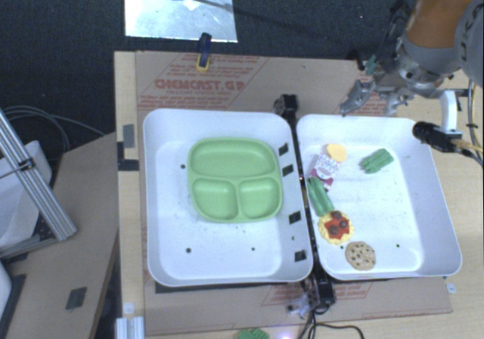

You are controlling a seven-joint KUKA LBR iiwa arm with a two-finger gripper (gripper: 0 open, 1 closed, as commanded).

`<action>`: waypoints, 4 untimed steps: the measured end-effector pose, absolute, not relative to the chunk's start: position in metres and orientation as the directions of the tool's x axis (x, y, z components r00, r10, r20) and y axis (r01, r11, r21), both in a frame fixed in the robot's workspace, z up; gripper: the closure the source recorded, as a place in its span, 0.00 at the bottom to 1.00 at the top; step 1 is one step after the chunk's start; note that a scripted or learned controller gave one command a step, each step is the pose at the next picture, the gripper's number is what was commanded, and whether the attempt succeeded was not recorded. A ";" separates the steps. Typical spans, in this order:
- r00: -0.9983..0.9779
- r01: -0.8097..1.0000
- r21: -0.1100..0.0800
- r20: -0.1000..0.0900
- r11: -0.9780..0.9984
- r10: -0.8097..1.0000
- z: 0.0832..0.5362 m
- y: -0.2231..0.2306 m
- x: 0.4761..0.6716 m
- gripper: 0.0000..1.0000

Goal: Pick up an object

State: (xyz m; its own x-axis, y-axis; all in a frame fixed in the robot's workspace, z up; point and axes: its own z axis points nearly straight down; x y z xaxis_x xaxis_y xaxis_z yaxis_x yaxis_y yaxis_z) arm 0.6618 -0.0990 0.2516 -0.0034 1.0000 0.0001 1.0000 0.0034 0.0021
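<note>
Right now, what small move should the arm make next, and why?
Probably lower toward the green block. The gripper hovers over the right bin's far rim with nothing in it, and that block lies nearest, apart from the other toys.

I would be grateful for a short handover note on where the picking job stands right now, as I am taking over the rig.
Gripper: above the right bin's far rim, holding nothing visible.
Right bin: green block, yellow piece, small packet, green stick, pizza slice, cookie.
Left bin: green divided plate.
Done: nothing picked.
Left: descend, grasp one object, lift.
</note>
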 end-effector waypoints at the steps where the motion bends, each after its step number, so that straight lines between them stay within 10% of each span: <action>1: 0.003 1.000 -0.004 -0.001 -0.003 1.000 0.169 -0.155 0.667 0.00; 2: 0.003 1.000 -0.003 0.000 -0.003 1.000 0.081 -0.209 0.628 0.00; 3: -0.002 1.000 0.003 -0.001 0.002 1.000 0.097 -0.207 0.632 1.00; 4: -0.012 1.000 0.017 -0.001 0.013 1.000 0.223 -0.134 0.673 1.00</action>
